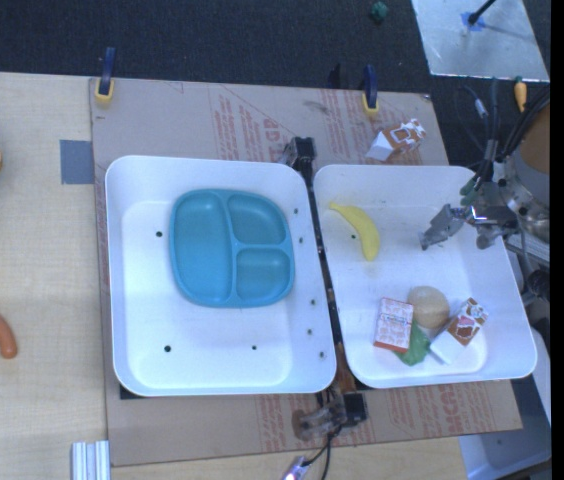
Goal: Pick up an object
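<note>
Evidently empty fingers above right bin

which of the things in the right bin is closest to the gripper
The yellow banana: it lies alone in the upper part, level with the gripper; the rest cluster near the bottom edge.

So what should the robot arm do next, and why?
Probably slide the gripper a little toward the banana. The banana lies alone in the right bin, nearest to it, while the other items crowd together in the bin's near corner.
</note>
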Controlling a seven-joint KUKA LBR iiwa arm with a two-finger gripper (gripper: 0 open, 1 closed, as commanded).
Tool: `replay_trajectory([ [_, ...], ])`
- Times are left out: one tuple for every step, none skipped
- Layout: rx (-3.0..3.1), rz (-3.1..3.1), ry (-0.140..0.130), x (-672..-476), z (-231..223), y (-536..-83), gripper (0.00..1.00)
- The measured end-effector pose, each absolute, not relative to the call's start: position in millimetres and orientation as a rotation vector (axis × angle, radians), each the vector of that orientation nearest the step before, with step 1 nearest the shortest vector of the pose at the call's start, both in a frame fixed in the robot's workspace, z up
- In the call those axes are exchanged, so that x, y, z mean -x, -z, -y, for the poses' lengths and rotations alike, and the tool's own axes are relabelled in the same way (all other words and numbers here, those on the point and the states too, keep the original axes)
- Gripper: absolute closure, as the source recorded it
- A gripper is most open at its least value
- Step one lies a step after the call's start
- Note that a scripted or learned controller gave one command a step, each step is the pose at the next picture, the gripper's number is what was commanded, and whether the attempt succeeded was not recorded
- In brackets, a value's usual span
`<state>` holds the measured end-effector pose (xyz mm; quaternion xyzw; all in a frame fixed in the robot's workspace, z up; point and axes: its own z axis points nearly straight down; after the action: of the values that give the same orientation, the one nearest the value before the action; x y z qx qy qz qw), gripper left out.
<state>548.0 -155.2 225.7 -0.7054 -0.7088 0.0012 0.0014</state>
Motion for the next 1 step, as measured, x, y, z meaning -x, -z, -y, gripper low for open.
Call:
replay_trajectory([
  [2.212,2.226,-0.006,-524.3,115.2,-181.9,0.00],
])
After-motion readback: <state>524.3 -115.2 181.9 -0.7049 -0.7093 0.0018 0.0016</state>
